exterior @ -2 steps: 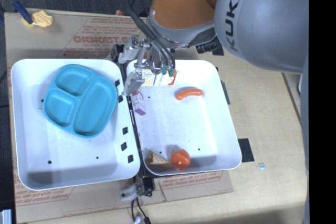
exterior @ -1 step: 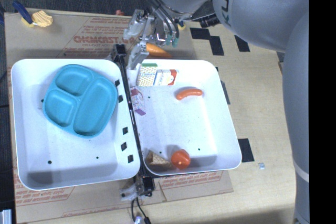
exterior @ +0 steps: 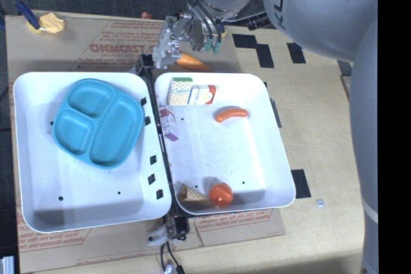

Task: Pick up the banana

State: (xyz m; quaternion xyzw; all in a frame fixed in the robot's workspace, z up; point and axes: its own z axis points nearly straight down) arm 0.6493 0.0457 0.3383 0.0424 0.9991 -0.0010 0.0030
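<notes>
Bench with 2 white bins on printed cardboard [exterior: 96, 42]. The gripper [exterior: 187, 42] hangs over the cardboard just behind the far rim of the right bin [exterior: 273, 138], near the seam between the bins; whether its jaws are spread or pressed together cannot be told, and nothing is seen between them. An orange, carrot-like piece [exterior: 192, 62] lies just beside it on the cardboard. The yellow piece that may be the banana [exterior: 52, 24] lies well apart from the jaws, outside both bins at the far left corner of the cardboard, touching a blue item [exterior: 27, 13]. The left bin [exterior: 29, 157] holds a blue tray [exterior: 97, 122]. The right bin holds a small box [exterior: 191, 94] whose label is too small to read, a sausage [exterior: 231, 114] and a tomato [exterior: 221, 194]. The arm [exterior: 321, 3] bears "KUKA"; the cardboard's red print reads roughly "CHEMCAST".
</notes>
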